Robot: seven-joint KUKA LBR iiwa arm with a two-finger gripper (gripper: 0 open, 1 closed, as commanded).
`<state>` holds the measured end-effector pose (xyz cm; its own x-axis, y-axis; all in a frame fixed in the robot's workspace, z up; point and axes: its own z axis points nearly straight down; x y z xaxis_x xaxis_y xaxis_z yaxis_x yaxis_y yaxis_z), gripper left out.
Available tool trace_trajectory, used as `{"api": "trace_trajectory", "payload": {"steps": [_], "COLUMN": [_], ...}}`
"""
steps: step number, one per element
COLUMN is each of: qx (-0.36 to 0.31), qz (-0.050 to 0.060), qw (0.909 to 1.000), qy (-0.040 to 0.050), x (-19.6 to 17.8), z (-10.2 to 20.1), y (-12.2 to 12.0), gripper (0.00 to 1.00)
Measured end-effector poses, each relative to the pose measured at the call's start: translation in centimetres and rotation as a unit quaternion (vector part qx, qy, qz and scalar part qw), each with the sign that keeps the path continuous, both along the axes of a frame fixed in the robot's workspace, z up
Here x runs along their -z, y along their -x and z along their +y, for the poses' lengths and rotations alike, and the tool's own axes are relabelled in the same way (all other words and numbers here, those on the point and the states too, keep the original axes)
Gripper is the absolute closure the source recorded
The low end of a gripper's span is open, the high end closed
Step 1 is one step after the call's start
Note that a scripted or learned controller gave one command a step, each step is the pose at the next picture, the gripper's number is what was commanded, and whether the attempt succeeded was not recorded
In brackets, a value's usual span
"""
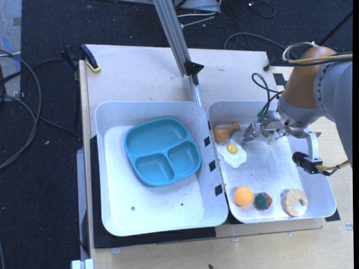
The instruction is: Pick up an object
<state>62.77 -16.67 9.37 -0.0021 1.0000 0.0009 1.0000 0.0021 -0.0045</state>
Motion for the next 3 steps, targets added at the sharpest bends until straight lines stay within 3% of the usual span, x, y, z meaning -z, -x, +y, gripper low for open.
{"api": "trace_trajectory", "payload": {"steps": [1, 3], "qx": [0.0, 0.002], "qz": [-0.004, -0.005], "qw": [1.0, 1.0], "qy": [0.0012, 0.0015], "x": [-1.5, -10.9], "z": [-0.1, -0.7], "y": [-0.2, 1.0], "gripper": [1.0, 1.0]}}
